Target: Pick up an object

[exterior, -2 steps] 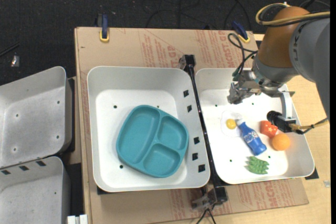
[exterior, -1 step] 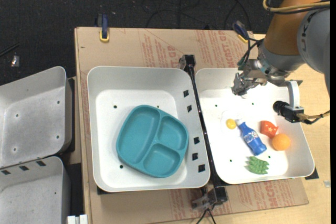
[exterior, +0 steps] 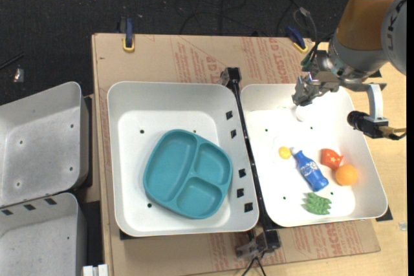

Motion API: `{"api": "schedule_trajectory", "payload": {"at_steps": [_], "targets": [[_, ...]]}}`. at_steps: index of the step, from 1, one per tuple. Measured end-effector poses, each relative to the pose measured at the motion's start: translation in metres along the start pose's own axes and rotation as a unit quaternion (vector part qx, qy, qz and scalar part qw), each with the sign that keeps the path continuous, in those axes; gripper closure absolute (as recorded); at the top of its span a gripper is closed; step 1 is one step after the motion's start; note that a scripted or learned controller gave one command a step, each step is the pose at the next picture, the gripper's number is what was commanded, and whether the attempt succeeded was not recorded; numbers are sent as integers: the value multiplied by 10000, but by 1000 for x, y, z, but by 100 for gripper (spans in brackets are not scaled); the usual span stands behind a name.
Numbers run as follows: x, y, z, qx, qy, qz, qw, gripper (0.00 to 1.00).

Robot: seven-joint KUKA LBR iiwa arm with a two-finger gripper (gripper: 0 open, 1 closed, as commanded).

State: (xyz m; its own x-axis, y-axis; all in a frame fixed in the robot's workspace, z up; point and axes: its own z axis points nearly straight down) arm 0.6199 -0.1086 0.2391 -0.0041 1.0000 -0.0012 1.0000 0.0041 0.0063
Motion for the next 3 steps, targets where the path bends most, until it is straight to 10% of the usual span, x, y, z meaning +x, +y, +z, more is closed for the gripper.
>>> {"api": "schedule_trajectory", "payload": {"at_steps": [3], "targets": [[83,-49,-9,43,15,-15,10000,100]]}}
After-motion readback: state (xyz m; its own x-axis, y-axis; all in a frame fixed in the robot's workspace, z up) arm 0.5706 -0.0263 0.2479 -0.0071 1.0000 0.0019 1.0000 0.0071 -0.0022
